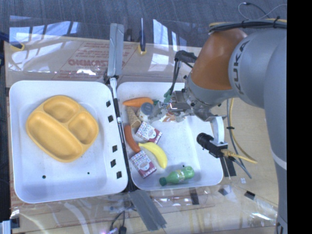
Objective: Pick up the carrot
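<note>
Arm is closest to us; our hand sits low in the right bin, can't tell its state. Carrot lies just left of it, bottle and banana nearer the front.

The table is carrying two shallow white bins side by side: the left bin is sitting toward nine o'clock, the right bin toward three o'clock, their inner rims touching along a grey divider.
</note>
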